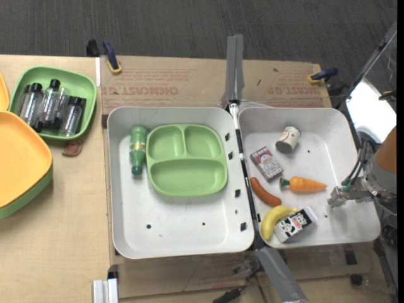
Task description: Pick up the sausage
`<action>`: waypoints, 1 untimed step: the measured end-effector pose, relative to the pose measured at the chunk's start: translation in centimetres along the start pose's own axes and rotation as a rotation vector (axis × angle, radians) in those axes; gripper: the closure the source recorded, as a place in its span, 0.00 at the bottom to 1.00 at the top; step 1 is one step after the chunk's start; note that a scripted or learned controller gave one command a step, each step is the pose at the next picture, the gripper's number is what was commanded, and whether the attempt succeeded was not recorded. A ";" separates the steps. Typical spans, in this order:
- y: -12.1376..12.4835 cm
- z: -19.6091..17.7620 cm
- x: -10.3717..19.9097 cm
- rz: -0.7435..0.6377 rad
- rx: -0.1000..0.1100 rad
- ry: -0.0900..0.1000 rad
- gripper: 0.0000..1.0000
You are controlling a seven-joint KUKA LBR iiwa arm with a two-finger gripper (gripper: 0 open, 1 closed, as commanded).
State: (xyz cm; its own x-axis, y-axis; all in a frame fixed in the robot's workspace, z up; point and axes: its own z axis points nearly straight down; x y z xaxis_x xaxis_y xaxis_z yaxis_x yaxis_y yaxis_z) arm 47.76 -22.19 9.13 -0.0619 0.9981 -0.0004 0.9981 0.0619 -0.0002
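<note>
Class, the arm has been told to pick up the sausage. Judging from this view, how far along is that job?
Done: nothing yet. The sausage lies on the floor of the right bin, just above the banana and left of the carrot.
In hand: the gripper sits low at the bin's right side, apart from the sausage.
Left: moving across to the sausage, closing on it and lifting.

The place looks like a robotics lab: two white bins point(120, 169) sit on cardboard point(170, 87) fixed with clamps point(112, 59) to a wooden bench point(57, 245), holding toy food, over grey carpet point(189, 11)
</note>
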 end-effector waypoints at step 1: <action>0.3 0.0 5.6 -0.018 0.002 0.001 1.00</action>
State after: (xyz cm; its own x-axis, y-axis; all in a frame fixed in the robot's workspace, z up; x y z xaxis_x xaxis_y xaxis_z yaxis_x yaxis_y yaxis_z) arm 47.71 -16.57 9.09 -0.0797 0.9968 0.0009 0.9968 0.0797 -0.0024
